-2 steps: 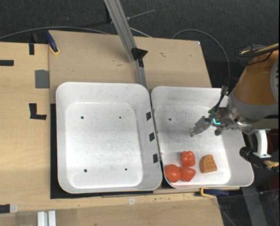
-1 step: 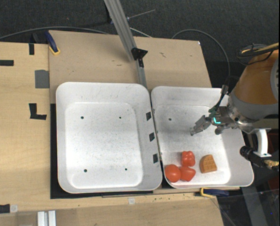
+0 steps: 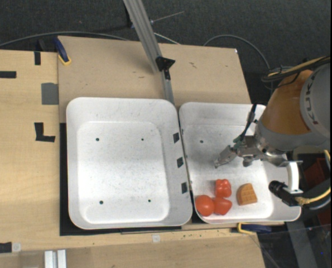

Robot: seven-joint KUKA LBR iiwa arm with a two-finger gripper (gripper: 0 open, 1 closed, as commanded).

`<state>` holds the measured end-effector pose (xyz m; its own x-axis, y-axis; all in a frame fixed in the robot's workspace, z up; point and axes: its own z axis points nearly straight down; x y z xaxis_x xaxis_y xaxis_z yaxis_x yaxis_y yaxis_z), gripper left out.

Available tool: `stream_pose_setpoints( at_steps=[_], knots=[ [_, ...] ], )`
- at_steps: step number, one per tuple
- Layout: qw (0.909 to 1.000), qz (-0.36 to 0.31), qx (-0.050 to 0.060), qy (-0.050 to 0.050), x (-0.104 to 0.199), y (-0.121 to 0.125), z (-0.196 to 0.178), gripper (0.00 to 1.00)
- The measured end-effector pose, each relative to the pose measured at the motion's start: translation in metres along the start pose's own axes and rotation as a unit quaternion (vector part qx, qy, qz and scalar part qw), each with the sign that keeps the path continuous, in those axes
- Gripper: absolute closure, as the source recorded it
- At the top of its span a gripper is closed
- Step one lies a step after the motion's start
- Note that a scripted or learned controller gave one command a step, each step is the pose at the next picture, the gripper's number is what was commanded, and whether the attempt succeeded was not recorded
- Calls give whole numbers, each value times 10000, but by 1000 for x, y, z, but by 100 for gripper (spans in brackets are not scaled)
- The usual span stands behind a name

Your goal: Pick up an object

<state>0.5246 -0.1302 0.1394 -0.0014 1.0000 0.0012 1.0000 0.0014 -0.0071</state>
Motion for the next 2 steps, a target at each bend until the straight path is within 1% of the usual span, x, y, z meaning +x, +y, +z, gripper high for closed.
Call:
stream_pose_setpoints(
  at_steps=[1,2],
  knots=[
    [10000,3,-30,-14,0,0,52,0],
    [10000,0,-27,-5,1,0,40,100]
  ],
)
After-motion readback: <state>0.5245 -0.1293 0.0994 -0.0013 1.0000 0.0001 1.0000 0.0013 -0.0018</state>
